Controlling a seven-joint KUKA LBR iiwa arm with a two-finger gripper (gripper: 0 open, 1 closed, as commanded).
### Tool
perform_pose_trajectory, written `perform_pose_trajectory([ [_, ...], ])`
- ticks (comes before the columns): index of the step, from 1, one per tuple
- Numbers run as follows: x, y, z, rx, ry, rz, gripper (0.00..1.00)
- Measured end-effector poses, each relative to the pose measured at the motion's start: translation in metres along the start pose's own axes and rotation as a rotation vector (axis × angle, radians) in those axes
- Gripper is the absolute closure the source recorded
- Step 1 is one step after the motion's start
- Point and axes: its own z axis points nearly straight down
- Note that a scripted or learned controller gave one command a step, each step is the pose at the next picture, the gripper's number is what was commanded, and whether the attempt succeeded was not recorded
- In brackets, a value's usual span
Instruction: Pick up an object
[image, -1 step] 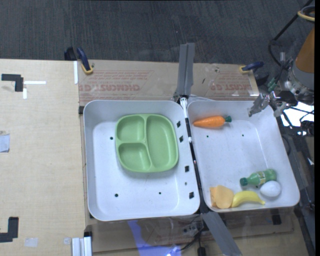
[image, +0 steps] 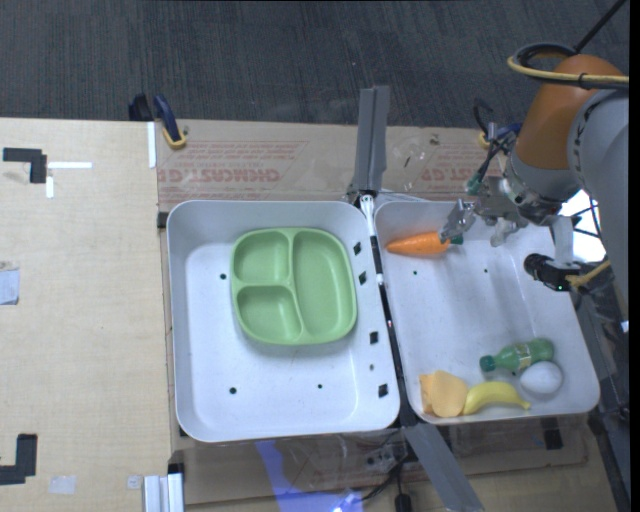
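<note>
The claw (image: 458, 228) sits at the far edge of the right bin (image: 480, 300), its fingers clamped on the thick end of the carrot (image: 417, 244), which lies tilted near the bin's far left corner. A green divided plate (image: 294, 286) rests in the left bin (image: 200, 380).

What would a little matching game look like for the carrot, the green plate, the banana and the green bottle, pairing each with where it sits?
Things:
1. carrot
2. green plate
3. banana
4. green bottle

Places:
A. middle of the left bin
B. right bin's front edge
C. right bin's far end, by the pincer
D. lying beside the white egg-like ball

Pairs: 1-C, 2-A, 3-B, 4-D
</note>
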Motion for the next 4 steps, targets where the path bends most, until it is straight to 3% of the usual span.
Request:
perform_pose_trajectory([
  [1,0.045,-0.004,0.041,0.004,0.0,-0.041,0.0],
  [2,0.043,-0.002,-0.032,-0.003,-0.002,-0.282,0.0],
  [3,0.034,0.0,0.027,-0.008,-0.002,-0.272,0.0],
  [4,0.031,0.0,0.017,-0.006,-0.005,-0.269,1.0],
])
